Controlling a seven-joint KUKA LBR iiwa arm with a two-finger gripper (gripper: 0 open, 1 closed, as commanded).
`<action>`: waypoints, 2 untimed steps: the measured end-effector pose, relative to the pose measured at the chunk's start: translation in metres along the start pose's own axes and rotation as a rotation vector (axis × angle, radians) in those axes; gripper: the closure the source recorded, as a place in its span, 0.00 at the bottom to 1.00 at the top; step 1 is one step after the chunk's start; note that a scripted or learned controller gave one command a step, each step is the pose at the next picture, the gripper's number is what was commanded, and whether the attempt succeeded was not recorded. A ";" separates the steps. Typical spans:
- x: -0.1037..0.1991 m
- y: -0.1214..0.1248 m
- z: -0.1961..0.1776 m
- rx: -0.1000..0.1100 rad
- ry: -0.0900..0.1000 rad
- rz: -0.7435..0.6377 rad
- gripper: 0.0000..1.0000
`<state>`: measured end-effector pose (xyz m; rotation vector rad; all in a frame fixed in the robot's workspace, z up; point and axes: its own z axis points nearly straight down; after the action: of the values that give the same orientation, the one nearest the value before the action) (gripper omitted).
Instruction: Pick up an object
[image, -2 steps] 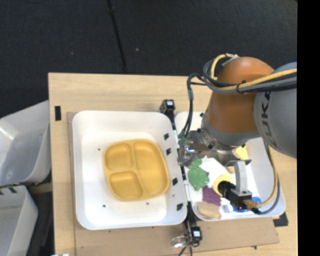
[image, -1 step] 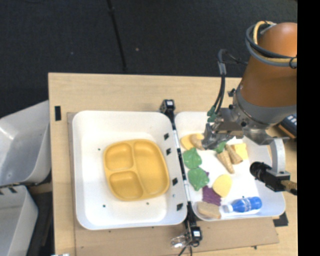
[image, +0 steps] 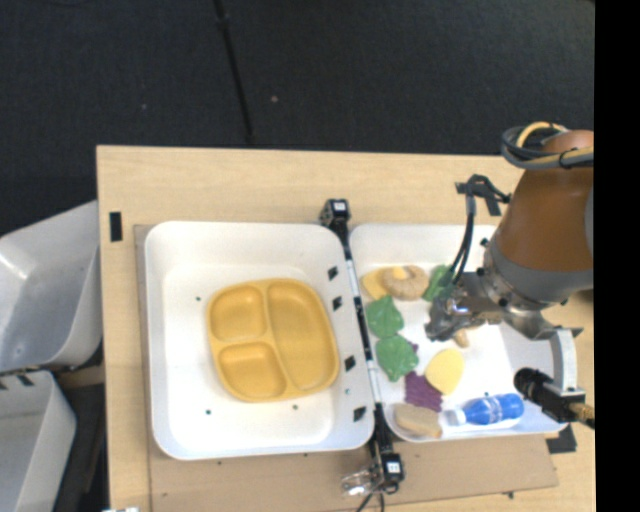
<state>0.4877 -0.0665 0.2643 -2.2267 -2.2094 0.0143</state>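
Note:
The right bin (image: 420, 245) holds a jumble of small objects: a tan piece (image: 404, 282), two green leafy pieces (image: 384, 317) (image: 397, 355), a yellow oval (image: 445, 371), a purple piece (image: 423, 394), a beige piece (image: 417, 421) and a blue-and-white bottle (image: 488, 411) lying on its side. My gripper (image: 448, 322) hangs low over the middle of this bin, just right of the upper green piece and above the yellow oval. A dark green object (image: 438, 283) sits at its upper left. The wrist hides what lies directly beneath.
The left bin (image: 180, 420) carries a yellow divided tray (image: 272, 338) near its centre. A black-clipped divider (image: 352, 300) separates the two bins. The grey arm with its orange band (image: 550, 215) covers the right bin's right side.

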 end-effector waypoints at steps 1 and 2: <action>-0.044 0.001 0.086 -0.002 0.001 -0.003 1.00; -0.032 0.005 0.165 -0.015 0.001 -0.006 1.00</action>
<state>0.4909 -0.0994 0.0992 -2.2275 -2.2231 -0.0034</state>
